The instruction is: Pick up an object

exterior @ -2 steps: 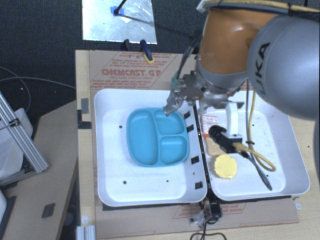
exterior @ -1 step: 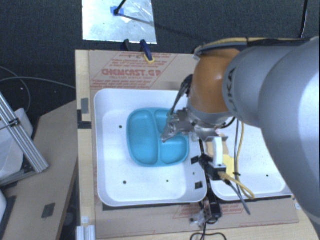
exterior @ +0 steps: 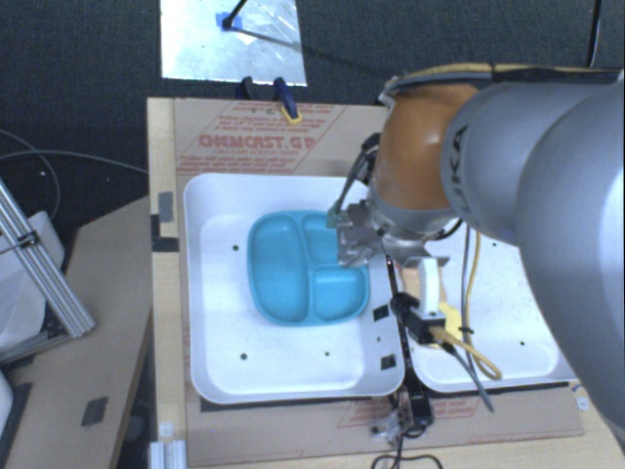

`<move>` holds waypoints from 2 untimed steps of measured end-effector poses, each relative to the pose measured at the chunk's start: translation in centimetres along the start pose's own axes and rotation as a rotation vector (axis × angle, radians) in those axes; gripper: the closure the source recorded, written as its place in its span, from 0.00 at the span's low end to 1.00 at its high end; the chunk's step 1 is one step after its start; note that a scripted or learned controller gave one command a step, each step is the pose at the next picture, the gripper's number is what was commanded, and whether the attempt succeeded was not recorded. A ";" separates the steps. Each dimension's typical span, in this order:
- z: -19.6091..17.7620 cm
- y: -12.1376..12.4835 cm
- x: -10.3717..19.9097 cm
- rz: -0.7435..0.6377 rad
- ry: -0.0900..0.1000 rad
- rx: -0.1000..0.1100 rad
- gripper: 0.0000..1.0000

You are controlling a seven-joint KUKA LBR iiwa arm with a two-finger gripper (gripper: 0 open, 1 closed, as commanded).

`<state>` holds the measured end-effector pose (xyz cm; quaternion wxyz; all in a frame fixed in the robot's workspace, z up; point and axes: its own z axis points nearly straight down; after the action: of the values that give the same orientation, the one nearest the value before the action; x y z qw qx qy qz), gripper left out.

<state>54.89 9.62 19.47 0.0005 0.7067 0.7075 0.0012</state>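
The blue plate [exterior: 293, 277] looks light, stiff and slick, so pinch its right rim. You cannot tell whether the gripper [exterior: 354, 242] is apart.

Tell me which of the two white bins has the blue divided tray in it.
The bin on the view's left: the blue divided tray lies in it. The other bin, on the right, is partly hidden by the arm.

The bench [exterior: 264, 130] is showing as a brown board with red lettering. It is carrying 2 shallow white bins, the left bin [exterior: 195, 291] and the right bin [exterior: 532, 306], sitting just beside each other. A blue clamp [exterior: 286, 98] is gripping the board's far edge.
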 end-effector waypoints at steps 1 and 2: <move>-9.1 -6.2 5.0 -0.006 0.001 -0.001 1.00; -21.8 -6.1 7.5 -0.006 0.004 -0.011 1.00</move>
<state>48.73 17.14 41.24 0.0027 0.7044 0.7098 0.0065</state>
